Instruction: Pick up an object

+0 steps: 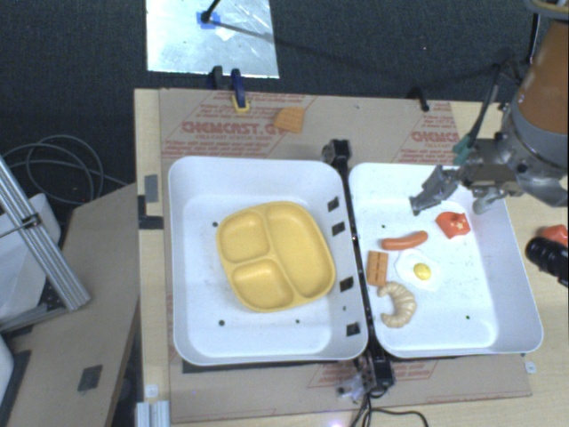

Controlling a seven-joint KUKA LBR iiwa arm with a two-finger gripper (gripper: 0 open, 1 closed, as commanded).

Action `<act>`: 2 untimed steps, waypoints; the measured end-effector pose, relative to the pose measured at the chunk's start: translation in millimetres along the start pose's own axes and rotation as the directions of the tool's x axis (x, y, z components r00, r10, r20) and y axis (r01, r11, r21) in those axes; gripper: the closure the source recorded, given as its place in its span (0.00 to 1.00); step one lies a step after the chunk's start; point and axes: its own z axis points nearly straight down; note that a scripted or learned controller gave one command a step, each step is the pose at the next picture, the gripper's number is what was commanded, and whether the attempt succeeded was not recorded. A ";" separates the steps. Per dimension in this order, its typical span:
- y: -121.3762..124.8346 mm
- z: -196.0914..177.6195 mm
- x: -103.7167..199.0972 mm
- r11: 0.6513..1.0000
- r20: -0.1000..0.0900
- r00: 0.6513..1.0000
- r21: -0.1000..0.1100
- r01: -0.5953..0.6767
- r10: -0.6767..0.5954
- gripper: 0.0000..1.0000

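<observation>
Because my claw (460, 196) hangs spread and holding nothing above the right bin (516, 327), the red piece (452, 224) just under it seems my likeliest pick; sausage (404, 239) and egg (420, 270) lie nearby.

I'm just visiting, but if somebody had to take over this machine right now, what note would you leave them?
Gripper: open, holding nothing, poised over the upper part of the right bin.
Right bin holds: red piece just beside the gripper, sausage, fried egg, cracker, croissant.
Left bin: yellow divided tray.
Done: nothing picked up.
Left: close on one object, likely the red piece, and lift.
</observation>
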 end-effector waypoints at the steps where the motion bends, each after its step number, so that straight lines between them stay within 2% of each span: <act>1: 0.4 -7.0 -3.2 1.000 0.002 1.000 0.003 -0.002 0.002 1.00; 2: 0.4 -6.8 -3.2 1.000 0.002 1.000 0.004 -0.002 0.002 0.00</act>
